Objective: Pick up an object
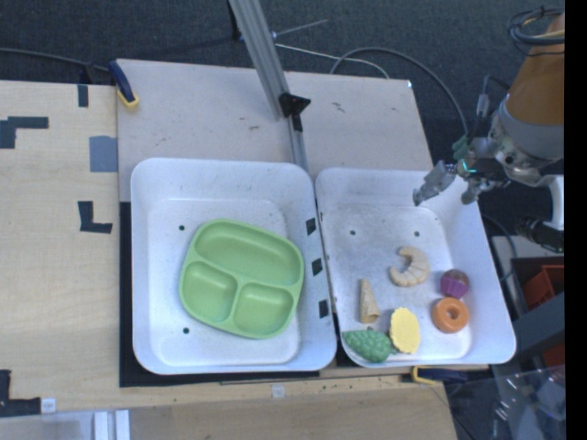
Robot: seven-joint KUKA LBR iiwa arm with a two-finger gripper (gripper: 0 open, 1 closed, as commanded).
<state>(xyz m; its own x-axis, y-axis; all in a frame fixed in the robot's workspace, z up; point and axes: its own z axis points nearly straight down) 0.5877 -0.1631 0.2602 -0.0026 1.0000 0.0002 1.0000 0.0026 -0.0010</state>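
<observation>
The right bin [367,200] holds several toy foods in its near half: a tan croissant [410,266], a purple piece [454,283], an orange ring [450,314], a yellow piece [404,330], a green leafy piece [369,344] and a small tan cone [368,301]. My gripper [450,189] hovers over the bin's far right corner, well behind the croissant. It is open, its two fingers spread apart with nothing between them.
A green divided plate [242,278] lies in the left bin [156,200]. A slanted metal pole [266,53] runs from the top down to where the two bins meet. The arm's orange band [541,81] is at the right edge.
</observation>
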